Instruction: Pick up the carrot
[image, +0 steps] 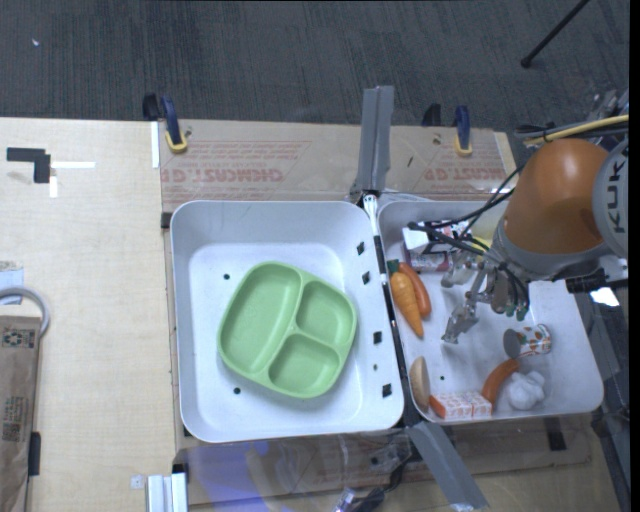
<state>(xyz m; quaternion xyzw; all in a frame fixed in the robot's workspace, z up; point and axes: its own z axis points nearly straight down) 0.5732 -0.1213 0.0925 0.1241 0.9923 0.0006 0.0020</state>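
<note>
The orange carrot (406, 300) lies lengthwise by the left wall of the right bin (570, 400), with a green stub at its far end. A redder, shorter piece (423, 294) rests against its right side. My gripper (474, 308) hangs over the middle of that bin, a short way right of the carrot and not touching it. Its metal fingers (457, 326) point down and left, open, with nothing between them. The arm's orange band (556, 196) is above and to the right.
The left bin (200, 400) holds a green divided plate (288, 329). Around the gripper in the right bin are a small printed can (531, 341), an orange sausage (498, 378), a white lump (526, 390), a bread slice (419, 378), an orange-and-white box (462, 405) and a packet (428, 262).
</note>
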